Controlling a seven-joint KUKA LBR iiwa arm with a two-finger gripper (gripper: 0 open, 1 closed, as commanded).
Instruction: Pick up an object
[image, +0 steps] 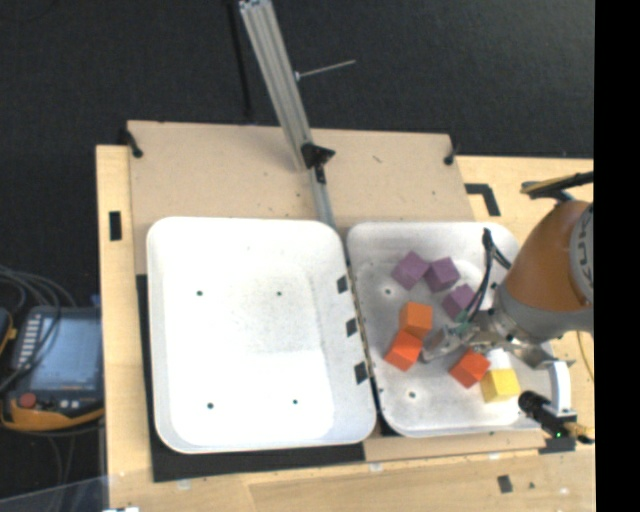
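The right bin (400, 410) holds several small cubes. Three purple cubes (409, 269) sit toward its back. An orange cube (417, 318) lies mid-bin, with a second orange cube (404, 351) just in front of it. A red-orange cube (468, 369) and a yellow cube (500, 384) lie near the front right. My gripper (443, 343) is low inside this bin, among the orange cubes and the red-orange one. It hangs from the grey and orange arm (545, 275), which covers the bin's right side. I see no cube lifted.
The left bin (245, 330) lies beside the right one, with small black clips on the shared rims. A metal rail (285, 90) slants down from the top to the bins' back edge. A handheld pendant (55, 365) rests at the far left.
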